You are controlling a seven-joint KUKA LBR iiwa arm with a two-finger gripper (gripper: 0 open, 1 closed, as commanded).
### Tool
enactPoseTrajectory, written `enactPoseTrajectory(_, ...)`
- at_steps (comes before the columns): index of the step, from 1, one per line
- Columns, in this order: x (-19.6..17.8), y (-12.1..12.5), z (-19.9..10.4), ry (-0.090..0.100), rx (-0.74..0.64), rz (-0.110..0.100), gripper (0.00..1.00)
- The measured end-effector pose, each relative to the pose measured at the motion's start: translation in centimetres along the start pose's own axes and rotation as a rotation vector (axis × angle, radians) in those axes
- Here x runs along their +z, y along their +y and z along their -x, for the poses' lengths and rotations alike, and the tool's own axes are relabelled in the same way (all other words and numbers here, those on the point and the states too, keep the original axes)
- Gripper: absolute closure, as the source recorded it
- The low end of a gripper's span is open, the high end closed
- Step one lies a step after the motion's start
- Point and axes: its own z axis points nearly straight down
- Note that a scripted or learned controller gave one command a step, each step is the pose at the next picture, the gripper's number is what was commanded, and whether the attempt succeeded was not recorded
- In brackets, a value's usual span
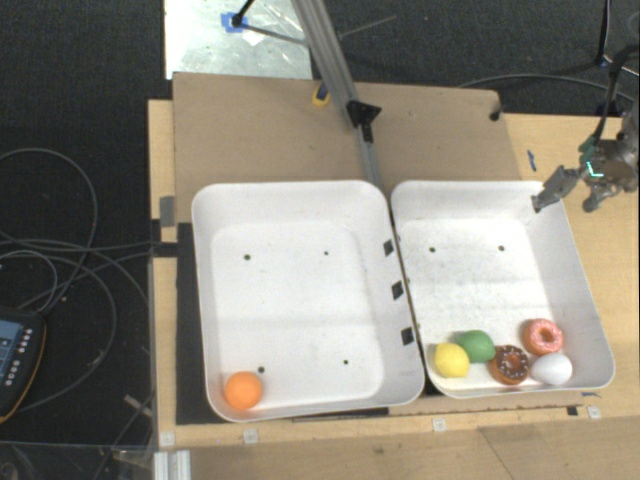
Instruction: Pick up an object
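An orange ball (pixel 242 390) lies in the near left corner of the left bin (pixel 290 203). Along the near edge of the right bin (pixel 480 268) sit a yellow lemon (pixel 451 359), a green piece (pixel 477 345), a chocolate donut (pixel 511 365), a pink frosted donut (pixel 543 336) and a white ball (pixel 552 370). My gripper (pixel 565 204) hangs over the far right corner of the right bin, high above it and far from the objects. Its fingers stand open with nothing between them.
A grey pole (pixel 335 63) slants over the brown board behind the bins. Cables and a handheld pendant (pixel 15 353) lie on the dark floor to the left. Black clips (pixel 397 290) mark the seam between the two bins.
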Motion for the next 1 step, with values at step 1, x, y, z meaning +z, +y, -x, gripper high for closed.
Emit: enactPoseTrajectory(1,-0.23,0.07,-0.03,-0.002,-0.002,0.003,0.00)
